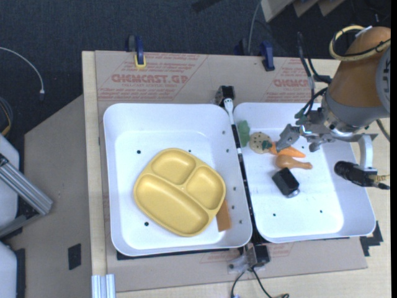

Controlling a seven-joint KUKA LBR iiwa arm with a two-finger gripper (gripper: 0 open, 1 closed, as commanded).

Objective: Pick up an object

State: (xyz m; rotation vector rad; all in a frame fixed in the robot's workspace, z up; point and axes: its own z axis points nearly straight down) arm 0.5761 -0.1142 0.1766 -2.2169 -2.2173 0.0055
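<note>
Jaws, spread apart, hover above a small orange toy.

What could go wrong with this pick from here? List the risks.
1. The gripper hangs over a tight cluster in the right bin: an orange toy, a small round piece and a black block lie close together, so it may nudge or catch two at once.
2. The orange toy looks rounded and could slip out.
3. A green piece sits against the bin's wall, leaving little room for fingers.
</note>
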